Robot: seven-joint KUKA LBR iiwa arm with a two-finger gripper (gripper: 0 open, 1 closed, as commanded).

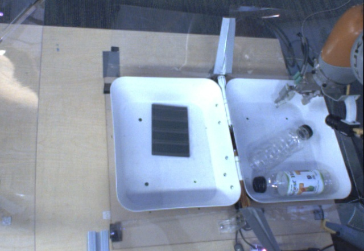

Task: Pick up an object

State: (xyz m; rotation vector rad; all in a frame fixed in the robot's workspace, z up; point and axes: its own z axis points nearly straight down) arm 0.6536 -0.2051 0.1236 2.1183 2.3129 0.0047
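Two clear plastic bottles lie in the right bin (250, 96). One, with no label (278, 150), lies slantwise with its black cap toward the upper right. The other (296, 182) has a white and orange label and rests along the bin's front wall, black cap to the left. A dark ridged rectangular pad (170, 130) lies flat in the left bin (131, 176). My gripper (297, 95) hangs over the right bin's far right corner, above and behind the bottles. It is open with nothing between its fingers.
A metal bracket (223, 50) rises at the back where the two bins meet. Cables (296, 45) trail behind the right bin near the arm. Small black clamps (112, 62) sit at the left bin's corners on the wooden bench.
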